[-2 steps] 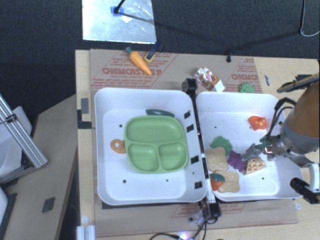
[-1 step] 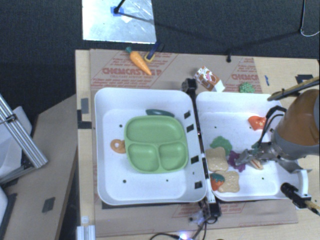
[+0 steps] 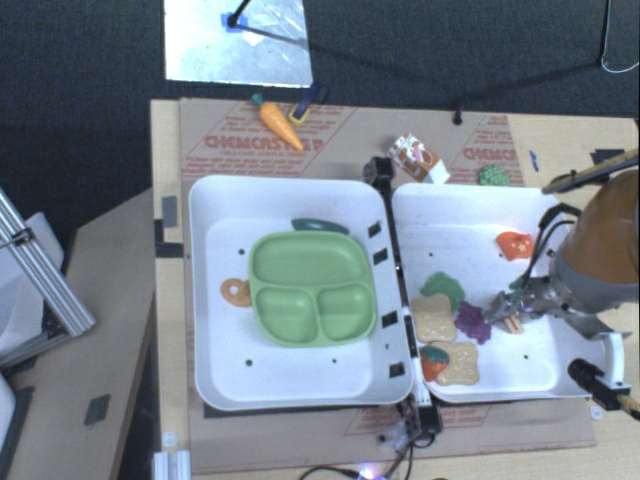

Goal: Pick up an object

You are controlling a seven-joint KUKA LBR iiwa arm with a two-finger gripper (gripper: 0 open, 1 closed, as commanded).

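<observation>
Presently: pincer [image 3: 503,315] low in right bin [image 3: 470,203], step is the approach; whether it pinches anything, cannot tell. Purple toy [image 3: 472,322] just left of it, bread slices [image 3: 436,320] beyond. Next: close, lift.

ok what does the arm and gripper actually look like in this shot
The arm is a rounded body with a broad orange band over grey metal. Thin dark cables loop along its left side. The gripper is a small grey metal assembly with a touch of orange near its tip; its fingers are too blurred to make out. A black-and-white fitting sits below the arm.
</observation>
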